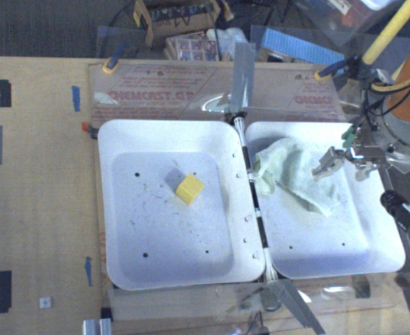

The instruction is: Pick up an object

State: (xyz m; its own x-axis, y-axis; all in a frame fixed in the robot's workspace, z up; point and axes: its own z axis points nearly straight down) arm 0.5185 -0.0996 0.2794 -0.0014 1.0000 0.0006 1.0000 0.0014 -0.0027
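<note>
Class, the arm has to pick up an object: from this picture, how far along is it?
Done: the claw has reached the right bin and sits over the pale cloth. In hand: nothing shows between its fingers, so no grasp is confirmed. Left: gripping and lifting something, either the cloth or the yellow block, which lies untouched in the left bin.

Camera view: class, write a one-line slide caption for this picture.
Gripper over a crumpled cloth in the right bin; a yellow block sits in the left bin.

Yellow block (189, 189) mid left bin, crumpled pale green cloth (295, 175) in right bin
</note>
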